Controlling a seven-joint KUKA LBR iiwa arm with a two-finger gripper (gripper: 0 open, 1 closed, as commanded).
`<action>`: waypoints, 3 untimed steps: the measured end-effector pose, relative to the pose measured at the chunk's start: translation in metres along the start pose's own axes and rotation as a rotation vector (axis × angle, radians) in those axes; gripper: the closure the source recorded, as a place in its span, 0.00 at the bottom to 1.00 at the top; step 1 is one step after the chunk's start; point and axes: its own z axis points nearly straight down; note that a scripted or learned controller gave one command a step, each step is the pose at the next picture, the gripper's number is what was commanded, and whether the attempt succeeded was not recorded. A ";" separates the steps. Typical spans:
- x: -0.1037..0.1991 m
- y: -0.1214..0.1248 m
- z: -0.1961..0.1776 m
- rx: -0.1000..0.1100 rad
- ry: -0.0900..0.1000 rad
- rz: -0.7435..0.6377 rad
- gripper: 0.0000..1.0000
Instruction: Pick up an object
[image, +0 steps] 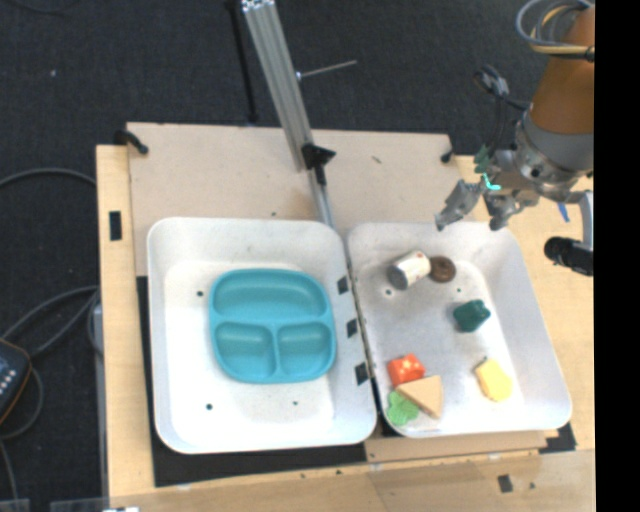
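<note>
Bare floor mid right bin (425, 320); toys ring it, apparently well apart.

Grey arm (560, 100) angled down-left, fingers (455, 207) spread apart.

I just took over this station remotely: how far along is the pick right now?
Nothing looks done yet. The gripper hangs open over the far rim of the right bin, with nothing between its fingers. The objects all lie in that bin: white cylinder, brown piece, dark green block, yellow piece, red piece, tan wedge. Left to do: descend, close on one and lift.
</note>
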 end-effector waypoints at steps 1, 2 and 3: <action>0.005 -0.008 0.058 0.006 0.001 0.003 0.00; -0.003 -0.014 0.105 0.005 0.000 0.004 0.00; -0.002 -0.021 0.150 0.005 0.000 0.004 0.00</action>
